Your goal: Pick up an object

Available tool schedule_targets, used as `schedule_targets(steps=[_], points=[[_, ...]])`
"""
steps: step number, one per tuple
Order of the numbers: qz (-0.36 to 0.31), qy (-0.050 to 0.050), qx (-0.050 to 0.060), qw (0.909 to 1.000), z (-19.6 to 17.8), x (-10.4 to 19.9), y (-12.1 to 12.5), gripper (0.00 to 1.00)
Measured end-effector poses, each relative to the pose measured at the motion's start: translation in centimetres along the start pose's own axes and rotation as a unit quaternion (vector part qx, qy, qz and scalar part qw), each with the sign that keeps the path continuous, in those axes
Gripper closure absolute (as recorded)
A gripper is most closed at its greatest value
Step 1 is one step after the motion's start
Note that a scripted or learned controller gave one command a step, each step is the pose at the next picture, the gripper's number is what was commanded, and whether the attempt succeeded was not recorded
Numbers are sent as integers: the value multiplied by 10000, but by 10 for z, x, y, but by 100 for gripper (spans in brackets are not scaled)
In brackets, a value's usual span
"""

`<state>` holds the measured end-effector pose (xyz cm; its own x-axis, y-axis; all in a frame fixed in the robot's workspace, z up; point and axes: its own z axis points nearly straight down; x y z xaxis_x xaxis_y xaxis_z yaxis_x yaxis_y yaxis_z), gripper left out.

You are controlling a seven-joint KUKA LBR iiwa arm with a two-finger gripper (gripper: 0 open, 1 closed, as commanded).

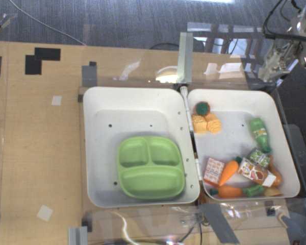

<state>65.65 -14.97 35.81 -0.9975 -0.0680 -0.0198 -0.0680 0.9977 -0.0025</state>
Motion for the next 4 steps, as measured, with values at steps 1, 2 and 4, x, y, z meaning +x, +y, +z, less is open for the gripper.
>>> schedule_targets(steps=[1,2,4], points=[[3,-37,10,10000,-11,-1,-1,100],[-870,64,-8,9962,42,61,-53,100],[-1101,33,-21,9939,21,-16,5,100]])
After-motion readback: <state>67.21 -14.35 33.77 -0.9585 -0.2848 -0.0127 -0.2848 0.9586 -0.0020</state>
